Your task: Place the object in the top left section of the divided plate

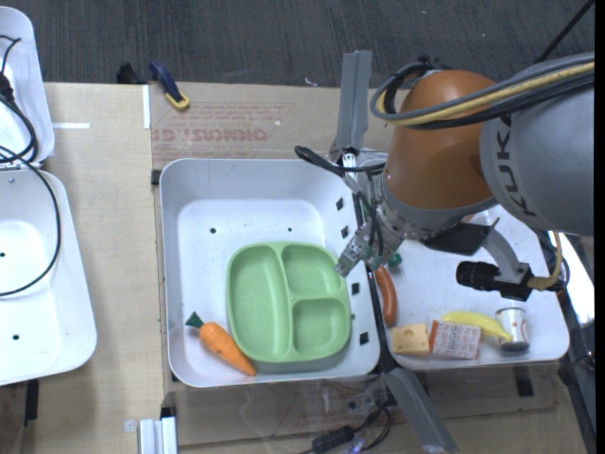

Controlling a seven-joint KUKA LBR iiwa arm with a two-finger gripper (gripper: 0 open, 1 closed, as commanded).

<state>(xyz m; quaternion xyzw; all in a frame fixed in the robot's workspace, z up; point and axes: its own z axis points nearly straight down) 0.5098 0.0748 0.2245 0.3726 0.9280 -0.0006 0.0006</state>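
Observation:
A green divided plate (288, 303) lies in the left bin (189, 206), with three sections that hold nothing. My gripper (363, 252) hangs under the orange wrist band, over the wall between the two bins and just past the plate's upper right corner. Right below the gripper, in the right bin, lies a red sausage (386, 296). I see nothing clearly between the gripper's tips, which the wrist partly hides.
An orange carrot (223, 344) lies at the plate's lower left corner. The right bin (544, 348) holds a cheese wedge (409, 339), a small box (456, 340), a banana (477, 322) and a tin (512, 327). The arm covers much of the right bin.

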